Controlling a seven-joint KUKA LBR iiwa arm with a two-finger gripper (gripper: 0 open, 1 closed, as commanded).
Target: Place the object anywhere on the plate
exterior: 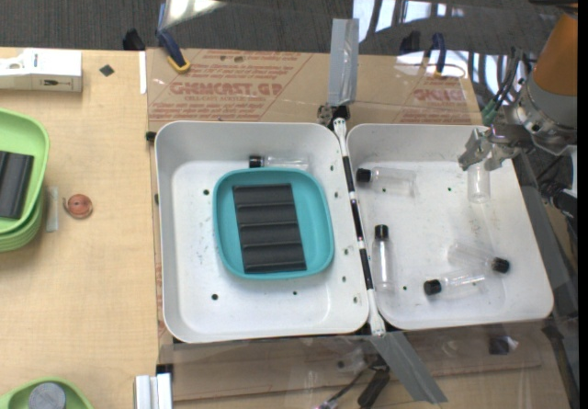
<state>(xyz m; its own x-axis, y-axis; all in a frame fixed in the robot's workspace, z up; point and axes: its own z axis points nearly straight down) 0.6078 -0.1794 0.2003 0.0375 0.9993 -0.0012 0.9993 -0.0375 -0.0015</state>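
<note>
While the arm reaches in from the right, its hand [480, 157] hangs over the right bin [533, 242], up near the bin's 2 o'clock corner. A clear tube [478, 183] sits just under the hand and points down, but it is hard to see through, so one cannot tell if the hand is grasping it or only near it.

The left bin [184, 251] holds a teal plate [317, 214] in its middle. On the plate lies a dark ribbed block [268, 227] that covers most of it. At 12 o'clock from the plate, just past its rim, a small clear vial with a black cap [266, 162] lies flat on the white floor of the bin.

The right bin has more little vials with black caps. One [386, 179] lies at about 10 o'clock in the bin. One [380, 246] rests near the left wall, at about 8 o'clock. One [450, 284] lies at 6 o'clock, and another black cap [500, 265] sits near it at about 5 o'clock. All are well apart from the plate.

The two bins touch side by side on a brown sheet [239, 76]. On the wooden table [92, 306] to the left sit a green tray [23, 182], a small round orange thing [78, 205] and a white box [41, 70].
</note>
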